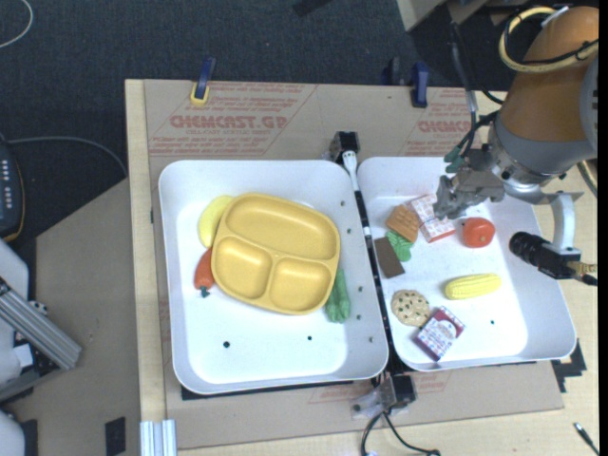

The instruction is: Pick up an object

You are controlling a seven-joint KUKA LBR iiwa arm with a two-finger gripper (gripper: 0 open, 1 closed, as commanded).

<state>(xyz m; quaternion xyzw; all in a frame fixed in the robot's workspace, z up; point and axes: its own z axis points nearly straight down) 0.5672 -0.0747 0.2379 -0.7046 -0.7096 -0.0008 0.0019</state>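
My gripper [451,202] hangs over the upper middle of the right bin [532,345], right above a small red-and-white packet [435,227]. A red tomato [477,232] lies just to its right, and a tan waffle-like piece [403,222] to its left. Nothing shows between the fingers. Lower in the same bin lie a yellow corn cob [472,286], a chocolate-chip cookie [409,306], a dark red packet [439,333] and a brown bar [388,256] with a green piece [400,246] beside it.
The left bin [247,359] holds a yellow divided tray [275,253], tilted over a yellow banana-like piece [213,218], a red-orange pepper [204,272] and a green leafy piece [338,299]. A black rail [359,212] separates the bins.
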